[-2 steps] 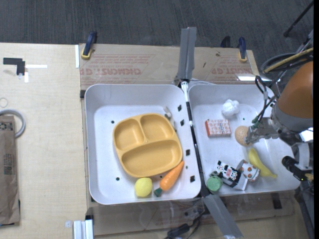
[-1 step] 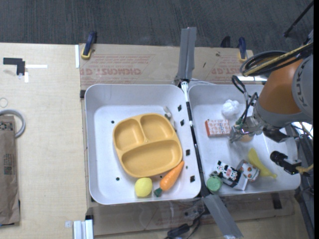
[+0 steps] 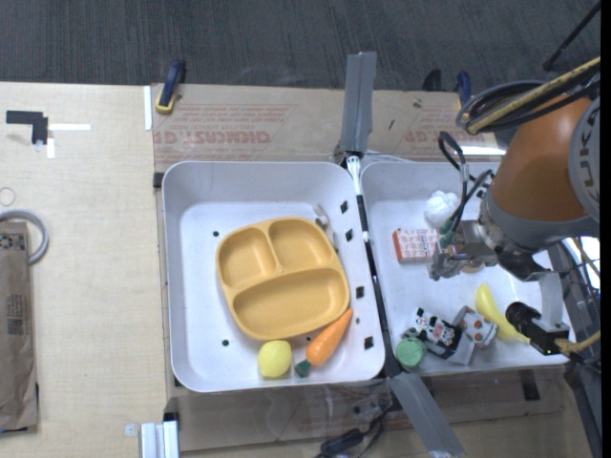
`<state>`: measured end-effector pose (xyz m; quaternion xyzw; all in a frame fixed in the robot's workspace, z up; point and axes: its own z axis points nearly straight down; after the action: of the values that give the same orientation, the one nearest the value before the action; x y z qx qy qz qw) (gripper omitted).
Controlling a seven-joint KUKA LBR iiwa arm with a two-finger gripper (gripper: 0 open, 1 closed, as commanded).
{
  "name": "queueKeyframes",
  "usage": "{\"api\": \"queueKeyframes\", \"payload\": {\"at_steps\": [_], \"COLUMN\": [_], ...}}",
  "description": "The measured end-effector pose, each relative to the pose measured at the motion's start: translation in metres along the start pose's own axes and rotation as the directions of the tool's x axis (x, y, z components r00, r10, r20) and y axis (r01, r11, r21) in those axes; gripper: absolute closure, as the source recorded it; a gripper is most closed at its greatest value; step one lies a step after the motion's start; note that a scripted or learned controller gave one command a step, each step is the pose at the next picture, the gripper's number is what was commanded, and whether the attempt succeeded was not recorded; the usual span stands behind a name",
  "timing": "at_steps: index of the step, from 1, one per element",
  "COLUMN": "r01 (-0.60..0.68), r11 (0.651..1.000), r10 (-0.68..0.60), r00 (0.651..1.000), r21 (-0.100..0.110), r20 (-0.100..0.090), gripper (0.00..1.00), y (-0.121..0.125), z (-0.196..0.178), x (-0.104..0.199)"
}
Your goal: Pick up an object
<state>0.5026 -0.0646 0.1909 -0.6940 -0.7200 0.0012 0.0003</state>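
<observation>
- In the right bin [image 3: 382,184] we see the gripper [image 3: 447,259] low over the bin's middle, just beside a small red-and-white box [image 3: 413,245]; we cannot tell how it stands, nor whether it grips anything.
- Behind the gripper, toward the far wall, lies a white crumpled lump [image 3: 441,205].
- Along the near side of that bin we find a green round piece [image 3: 410,352], a black-and-white patterned toy [image 3: 434,331], a small grey item with an orange spot [image 3: 474,329] and a yellow banana [image 3: 494,309], close together.
- In the left bin [image 3: 177,256] a yellow divided plate [image 3: 282,277] sits in the middle, with a yellow lemon [image 3: 275,358] and an orange carrot [image 3: 329,338] at its near edge.
- Brown cardboard [image 3: 258,122] lies on the tabletop [image 3: 81,256] behind the bins.
</observation>
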Motion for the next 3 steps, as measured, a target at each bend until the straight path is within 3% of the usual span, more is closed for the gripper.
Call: {"api": "queueKeyframes", "payload": {"at_steps": [1,2,3], "r01": [-0.035,0.003,-0.364], "r11": [0.999,1.000,0.931], "r10": [0.035,-0.003,0.364], "r00": [0.999,1.000,0.931], "r21": [0.002,0.002,0.002], "r20": [-0.001,-0.001,0.001], "gripper": [1.00,1.00,1.00], "y": [-0.028,-0.027,-0.020], "z": [0.092,0.100,0.000], "x": [-0.040,-0.029,0.015]}}
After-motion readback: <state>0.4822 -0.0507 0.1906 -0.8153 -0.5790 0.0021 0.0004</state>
